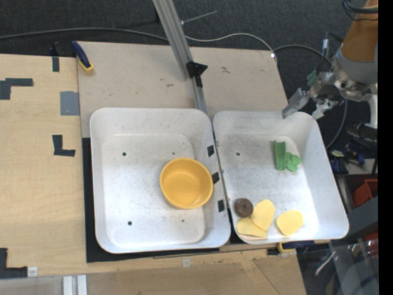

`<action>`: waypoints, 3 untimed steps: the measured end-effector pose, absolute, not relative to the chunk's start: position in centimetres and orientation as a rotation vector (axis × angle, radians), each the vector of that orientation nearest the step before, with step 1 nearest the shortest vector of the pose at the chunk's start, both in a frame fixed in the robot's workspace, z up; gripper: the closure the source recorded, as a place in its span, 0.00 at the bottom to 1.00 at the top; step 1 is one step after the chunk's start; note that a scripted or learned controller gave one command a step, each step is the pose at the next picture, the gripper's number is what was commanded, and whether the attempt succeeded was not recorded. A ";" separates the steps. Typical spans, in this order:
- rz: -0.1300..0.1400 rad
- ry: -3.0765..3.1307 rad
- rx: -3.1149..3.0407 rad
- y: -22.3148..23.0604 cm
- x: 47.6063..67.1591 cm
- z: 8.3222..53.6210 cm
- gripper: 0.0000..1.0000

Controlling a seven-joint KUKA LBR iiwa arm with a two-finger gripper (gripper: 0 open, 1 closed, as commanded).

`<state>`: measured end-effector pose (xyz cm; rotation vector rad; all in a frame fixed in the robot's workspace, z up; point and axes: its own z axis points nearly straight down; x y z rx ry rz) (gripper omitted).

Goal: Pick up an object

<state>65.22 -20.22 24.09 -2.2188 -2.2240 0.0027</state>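
Observation:
My gripper (305, 105) hangs over the far right corner of the right bin (328, 165), its two fingers spread apart with nothing between them. A green block-like object (285, 157) lies in that bin, below the gripper. At the bin's near end sit a small brown round piece (244, 207) and three pale yellow chip-shaped pieces (264, 213). A yellow bowl (186, 182) stands upright in the left bin (104, 165), toward its right side.
A slanted metal pole (178, 35) rises from the bench behind the seam between the bins. A blue and yellow tool (81, 55) lies on the bench at the far left. Cables and gear crowd the floor to the right.

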 end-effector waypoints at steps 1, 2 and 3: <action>0.003 -2.224 -2.219 -20.2 65.2 24.1 0.00; 0.007 -2.219 -2.216 -20.2 64.1 18.3 0.00; 0.006 -2.221 -2.216 -19.6 63.6 13.7 0.00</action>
